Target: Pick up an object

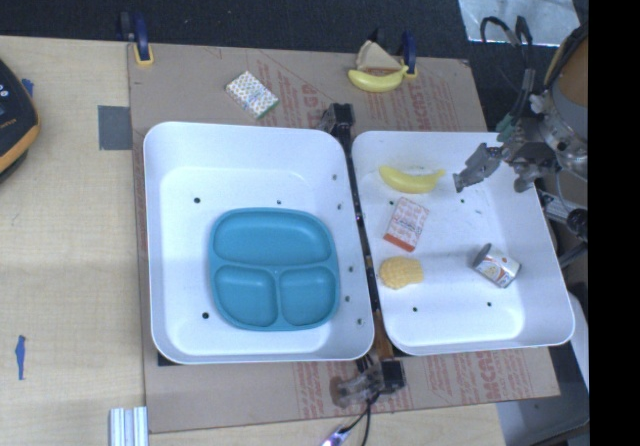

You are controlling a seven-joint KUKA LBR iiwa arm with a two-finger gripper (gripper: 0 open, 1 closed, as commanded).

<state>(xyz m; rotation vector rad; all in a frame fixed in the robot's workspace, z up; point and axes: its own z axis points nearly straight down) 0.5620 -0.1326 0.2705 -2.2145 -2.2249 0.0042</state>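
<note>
Nearest the camera, at the frame's lower edge, a small clamp fitting (365,384) sits where the two white bins meet on the surface (70,264). Beyond it, the left bin (175,159) carries a blue divided plate (272,267), while the right bin (540,319) holds the candidates for picking: a yellow banana (411,177) near its far edge, a red-and-white packet (405,223) just below that, a round yellow sponge-like piece (401,272) nearer the camera, and a small grey crumpled item (496,266) toward the right. The arm (560,149) reaches in from the right at a slant, its wrist above the bin's far right corner, and the pincer (495,166) hangs above the bin floor, right of the banana and apart from it. One dark finger (475,169) juts leftward toward the fruit; nothing sits between the fingers, though whether they are spread or closed is beyond telling from this angle. By my judgement this is the approach stage, with no object yet taken. The next move calls for choosing a target, likely the banana as the closest, centring above it, and descending squarely so the fingers straddle its curved body.
</note>
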